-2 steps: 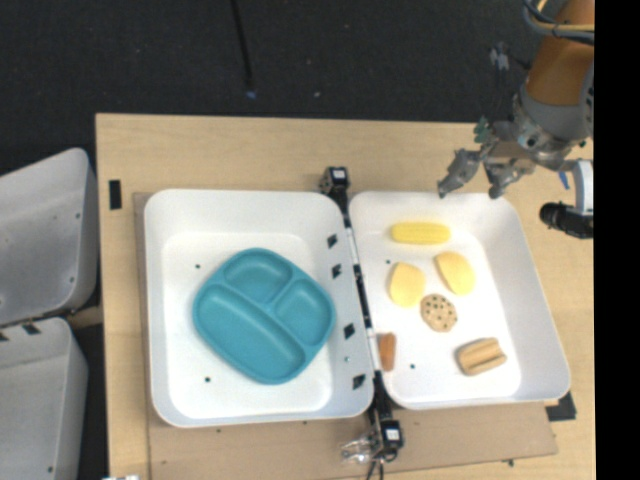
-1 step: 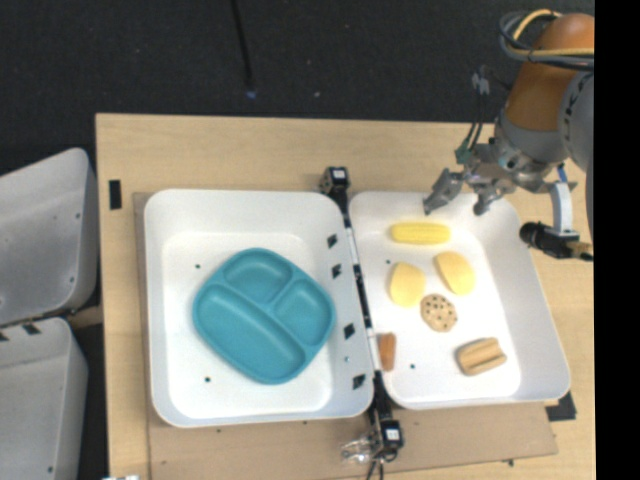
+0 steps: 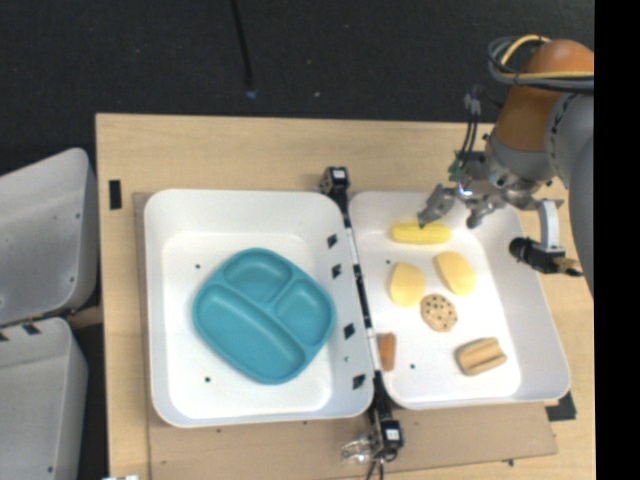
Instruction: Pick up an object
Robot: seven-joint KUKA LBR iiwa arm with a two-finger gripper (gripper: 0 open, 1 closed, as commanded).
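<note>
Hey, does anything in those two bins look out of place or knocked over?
Mostly tidy. One oddity: a small orange piece sits pressed against the right bin's left wall, away from the other food items.

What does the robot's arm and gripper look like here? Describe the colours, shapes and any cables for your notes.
The arm is grey with a rounded orange band above the wrist. Dark cables loop round the top of that band. The gripper is a small metal-grey assembly with two thin dark fingers. A white curved piece with a black end sits beside the wrist.

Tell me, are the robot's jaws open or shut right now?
Open: the gripper has its two fingers spread apart above the yellow banana-shaped piece, with nothing between them.
</note>
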